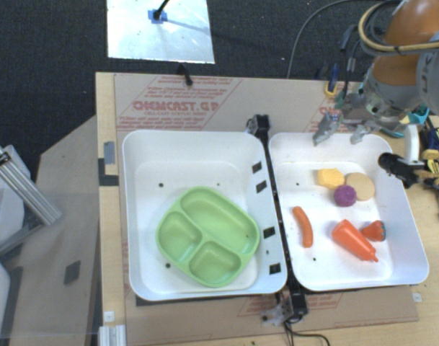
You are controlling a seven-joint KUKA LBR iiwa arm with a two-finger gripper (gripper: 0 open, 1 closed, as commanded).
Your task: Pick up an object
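Note:
My gripper [341, 130] hangs over the far edge of the right bin [399, 265], its two fingers spread apart with nothing between them. In that bin, nearer the front, lie a yellow block [329, 177], a tan round piece [361, 186], a purple ball [344, 195], an orange sausage-shaped piece [303, 226], an orange carrot [354, 240] and a small red piece [375, 230]. The yellow block is the closest to the gripper, a little below it in the view.
The left bin [143, 193] holds a green divided plate [207, 236]. A black clip strip [269, 193] runs between the two bins. Cables and tools sit at the bench's right edge [428, 157]. A metal sheet [160, 20] lies behind the bench.

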